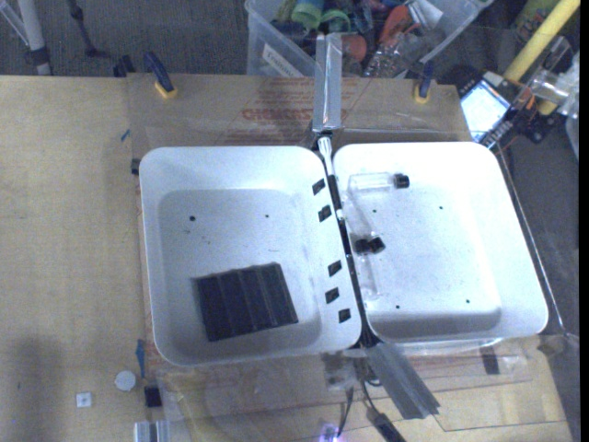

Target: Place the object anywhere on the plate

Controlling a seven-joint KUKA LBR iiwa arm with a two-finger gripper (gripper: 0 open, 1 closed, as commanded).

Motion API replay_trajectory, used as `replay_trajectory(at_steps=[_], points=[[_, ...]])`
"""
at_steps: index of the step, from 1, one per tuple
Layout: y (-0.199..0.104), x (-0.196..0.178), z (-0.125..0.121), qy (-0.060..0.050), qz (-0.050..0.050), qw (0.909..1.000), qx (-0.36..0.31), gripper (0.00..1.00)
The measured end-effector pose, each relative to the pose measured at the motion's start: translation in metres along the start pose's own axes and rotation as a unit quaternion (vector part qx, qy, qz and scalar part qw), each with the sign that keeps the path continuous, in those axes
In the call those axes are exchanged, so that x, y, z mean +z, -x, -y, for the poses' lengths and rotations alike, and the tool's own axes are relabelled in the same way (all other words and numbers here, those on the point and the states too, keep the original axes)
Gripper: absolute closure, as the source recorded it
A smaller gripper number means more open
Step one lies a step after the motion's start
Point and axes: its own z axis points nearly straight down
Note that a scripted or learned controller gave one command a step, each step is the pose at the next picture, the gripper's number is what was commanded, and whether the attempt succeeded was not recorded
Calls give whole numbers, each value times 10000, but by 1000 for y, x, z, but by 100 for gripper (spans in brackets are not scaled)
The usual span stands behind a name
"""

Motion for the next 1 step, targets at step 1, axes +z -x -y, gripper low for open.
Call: replay_trajectory(at_steps=[1], points=[[-41, 0, -120, 11, -35, 9990, -448, 100]])
